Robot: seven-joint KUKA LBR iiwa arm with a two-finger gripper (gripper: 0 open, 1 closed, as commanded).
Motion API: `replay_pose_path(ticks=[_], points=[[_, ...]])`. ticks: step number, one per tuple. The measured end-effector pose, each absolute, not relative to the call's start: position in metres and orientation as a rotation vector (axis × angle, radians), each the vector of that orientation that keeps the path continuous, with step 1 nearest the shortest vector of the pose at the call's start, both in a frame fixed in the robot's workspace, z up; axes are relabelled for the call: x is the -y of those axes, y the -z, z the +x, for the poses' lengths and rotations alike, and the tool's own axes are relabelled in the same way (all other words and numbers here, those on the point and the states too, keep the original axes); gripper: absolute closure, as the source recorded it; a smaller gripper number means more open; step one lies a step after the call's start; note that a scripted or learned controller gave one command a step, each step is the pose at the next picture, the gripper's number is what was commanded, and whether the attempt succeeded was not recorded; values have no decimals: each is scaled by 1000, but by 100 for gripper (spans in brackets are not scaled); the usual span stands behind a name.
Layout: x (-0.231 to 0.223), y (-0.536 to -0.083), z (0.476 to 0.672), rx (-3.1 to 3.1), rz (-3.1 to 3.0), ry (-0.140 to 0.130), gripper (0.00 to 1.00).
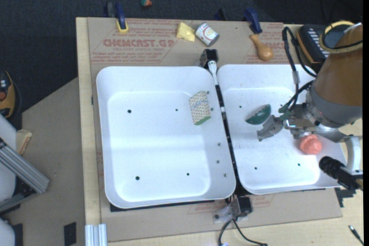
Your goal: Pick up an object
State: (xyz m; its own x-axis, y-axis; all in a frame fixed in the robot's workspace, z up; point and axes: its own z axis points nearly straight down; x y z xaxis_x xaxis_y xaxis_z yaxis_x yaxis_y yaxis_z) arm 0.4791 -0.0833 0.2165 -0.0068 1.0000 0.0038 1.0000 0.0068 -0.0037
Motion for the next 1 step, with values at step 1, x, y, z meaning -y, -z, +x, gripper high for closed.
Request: replay_pose_path(ticks=[1], points=[[10,-343,510,2242,-2216,21,0]])
